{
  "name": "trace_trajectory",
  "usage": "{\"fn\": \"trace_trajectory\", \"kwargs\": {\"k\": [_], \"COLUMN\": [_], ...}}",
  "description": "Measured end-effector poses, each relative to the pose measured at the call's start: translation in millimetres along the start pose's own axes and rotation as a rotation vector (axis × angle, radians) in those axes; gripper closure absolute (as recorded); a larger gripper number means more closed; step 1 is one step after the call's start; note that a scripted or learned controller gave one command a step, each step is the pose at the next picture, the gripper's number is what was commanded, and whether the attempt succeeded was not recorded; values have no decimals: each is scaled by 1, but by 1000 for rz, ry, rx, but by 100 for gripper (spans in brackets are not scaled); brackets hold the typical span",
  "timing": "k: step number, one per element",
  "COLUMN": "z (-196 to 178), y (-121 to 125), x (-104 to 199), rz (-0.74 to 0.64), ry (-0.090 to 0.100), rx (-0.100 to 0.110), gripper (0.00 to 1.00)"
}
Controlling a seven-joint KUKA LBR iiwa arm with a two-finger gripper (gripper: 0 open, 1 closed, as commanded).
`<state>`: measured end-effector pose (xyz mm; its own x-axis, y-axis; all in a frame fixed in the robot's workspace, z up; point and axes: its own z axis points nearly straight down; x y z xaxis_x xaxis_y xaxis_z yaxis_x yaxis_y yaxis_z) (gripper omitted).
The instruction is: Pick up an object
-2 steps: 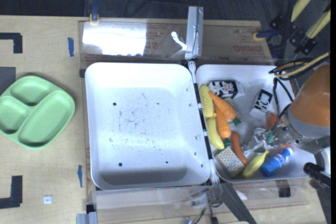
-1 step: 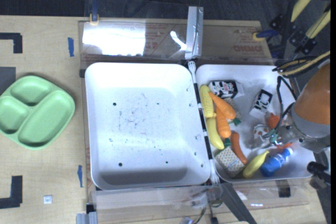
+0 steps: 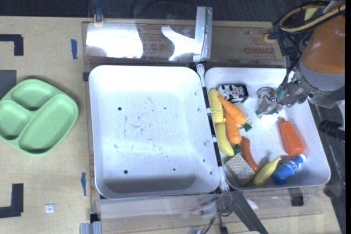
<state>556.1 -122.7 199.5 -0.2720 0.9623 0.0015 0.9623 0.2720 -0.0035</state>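
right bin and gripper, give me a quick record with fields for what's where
gripper: gripper low in the upper part of the right bin, over bare floor
held: nothing seen between its fingers
left bin: left bin, marked floor
along right bin's left wall: corn cob, carrot, banana
right bin, back: black and white packet
right bin, right side: orange bottle
right bin, front: blue bottle
outside bins: green divided plate, on the bench at left
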Motion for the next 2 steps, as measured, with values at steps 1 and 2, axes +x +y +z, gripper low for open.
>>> {"fn": "trace_trajectory", "kwargs": {"k": [1,2], "z": [55,12], "y": [-79,11], "x": [6,55], "rz": [-196,-295], "ry": [2,0], "rx": [2,0], "gripper": [100,100]}}
